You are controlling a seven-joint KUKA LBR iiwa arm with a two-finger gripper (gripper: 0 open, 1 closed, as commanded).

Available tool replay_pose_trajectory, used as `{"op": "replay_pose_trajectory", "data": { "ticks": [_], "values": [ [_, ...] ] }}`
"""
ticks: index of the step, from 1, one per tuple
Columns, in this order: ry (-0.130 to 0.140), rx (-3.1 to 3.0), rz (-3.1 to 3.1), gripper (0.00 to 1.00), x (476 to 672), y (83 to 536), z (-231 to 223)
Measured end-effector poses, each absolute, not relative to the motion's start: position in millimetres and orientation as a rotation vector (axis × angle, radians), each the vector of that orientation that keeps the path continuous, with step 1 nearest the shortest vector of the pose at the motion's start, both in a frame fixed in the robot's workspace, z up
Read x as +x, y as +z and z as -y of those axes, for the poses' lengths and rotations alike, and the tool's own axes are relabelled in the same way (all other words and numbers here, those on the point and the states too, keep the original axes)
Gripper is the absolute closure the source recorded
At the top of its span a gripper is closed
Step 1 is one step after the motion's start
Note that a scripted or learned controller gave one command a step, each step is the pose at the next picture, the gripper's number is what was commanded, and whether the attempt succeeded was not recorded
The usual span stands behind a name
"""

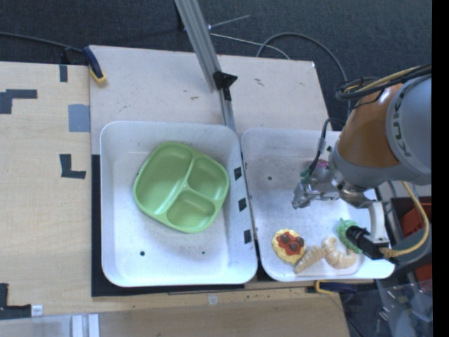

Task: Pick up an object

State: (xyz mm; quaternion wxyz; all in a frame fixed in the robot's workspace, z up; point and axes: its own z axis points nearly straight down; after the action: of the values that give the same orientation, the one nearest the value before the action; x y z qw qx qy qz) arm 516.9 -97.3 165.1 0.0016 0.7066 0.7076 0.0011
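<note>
- Writing: on the grey arm (410,111), which has an orange band, we can read the letters "KU" near its 3 o'clock edge. The rest of the word is cut off.
- Bins: we count two shallow white plastic bins side by side, the left bin (126,255) and the right bin (273,156).
- Plate: one light green plastic divided plate (181,186) lies flat in the left bin. It has three compartments and sits a little toward 12 o'clock of the bin's centre.
- Toys: we count three in the right bin, all along its 5 to 6 o'clock side.
- One is a round yellow toy tart (288,245) with red blobs and dark specks on top. It lies flat near the bin's 6 o'clock rim.
- One is a beige ridged toy (328,253), long and curled, just beside the tart at the tart's 3 o'clock. We cannot tell whether it is one piece or two, or whether it touches the tart.
- One is a small bright green piece (344,225), partly hidden, at 1 o'clock from the beige toy.
- Gripper: the gripper (302,199) hangs near the right bin's centre. The tart is at about its 6 o'clock, the beige toy at 5 and the green piece at 4, all apart from it. We cannot tell whether it is wide or narrow.
- Bench: one grey metal pole (196,34) slants in from 12 o'clock and ends between the bins.
</note>
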Motion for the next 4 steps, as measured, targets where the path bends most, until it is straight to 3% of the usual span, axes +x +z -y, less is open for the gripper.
{"op": "replay_pose_trajectory", "data": {
  "ticks": [1,2,4],
  "values": [
    [0.003,2.218,-2.220,1.00,522.8,221.0,106.0],
    [0.001,2.219,-2.222,1.00,523.5,247.9,105.7],
    [0.000,2.215,-2.230,1.00,518.6,250.4,3.8]
  ]
}}
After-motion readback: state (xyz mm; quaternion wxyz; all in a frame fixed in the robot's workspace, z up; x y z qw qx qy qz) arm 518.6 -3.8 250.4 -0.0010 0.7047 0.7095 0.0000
